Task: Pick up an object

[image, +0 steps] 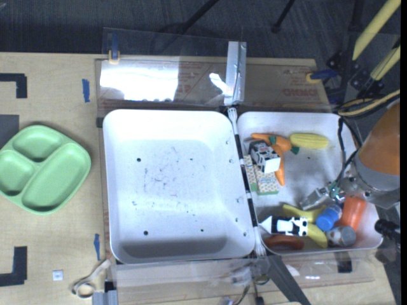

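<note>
The right bin point(305, 170) holds the objects. A yellow corn cob point(310, 141) and an orange carrot point(273, 142) lie at its far side. A small printed box point(264, 168) leans on the bin's left wall. Near the front lie a yellow banana-like piece point(306, 222), a black-and-white cow toy point(287, 225), a brown item point(284, 241), a blue-capped bottle point(327, 220) and an orange bottle point(353, 211). My gripper point(320, 197) reaches in from the right and hangs low over the bin's right middle, just above the blue-capped bottle.
The left bin point(172, 183) lies beside the right one, sharing a middle wall. A green divided plate point(43, 168) rests on the bench at far left. A clear panel point(172, 75) stands behind the bins. The arm's grey and orange wrist point(385, 157) covers the right bin's right rim.
</note>
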